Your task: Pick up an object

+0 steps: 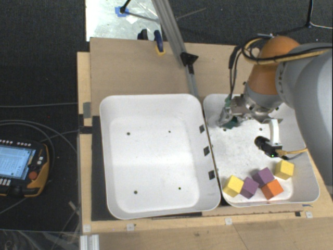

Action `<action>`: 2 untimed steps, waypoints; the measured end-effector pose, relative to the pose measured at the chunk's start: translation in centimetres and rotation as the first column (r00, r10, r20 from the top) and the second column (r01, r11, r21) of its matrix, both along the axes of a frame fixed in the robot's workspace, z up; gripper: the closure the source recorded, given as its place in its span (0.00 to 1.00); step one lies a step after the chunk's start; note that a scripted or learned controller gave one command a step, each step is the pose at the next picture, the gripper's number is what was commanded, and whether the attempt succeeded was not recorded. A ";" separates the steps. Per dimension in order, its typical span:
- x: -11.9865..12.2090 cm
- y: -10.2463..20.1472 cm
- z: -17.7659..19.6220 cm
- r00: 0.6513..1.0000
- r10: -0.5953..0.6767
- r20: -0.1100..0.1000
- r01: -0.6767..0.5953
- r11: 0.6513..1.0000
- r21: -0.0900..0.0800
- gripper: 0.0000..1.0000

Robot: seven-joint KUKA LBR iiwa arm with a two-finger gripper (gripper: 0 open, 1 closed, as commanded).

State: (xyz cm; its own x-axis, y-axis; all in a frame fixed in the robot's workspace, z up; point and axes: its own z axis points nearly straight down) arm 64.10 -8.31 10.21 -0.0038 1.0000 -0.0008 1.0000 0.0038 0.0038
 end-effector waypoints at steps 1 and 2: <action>-4.5 7.3 9.3 1.000 0.008 0.003 -0.008 1.000 0.004 1.00; -6.4 14.2 8.7 1.000 0.008 -0.006 -0.008 1.000 0.005 1.00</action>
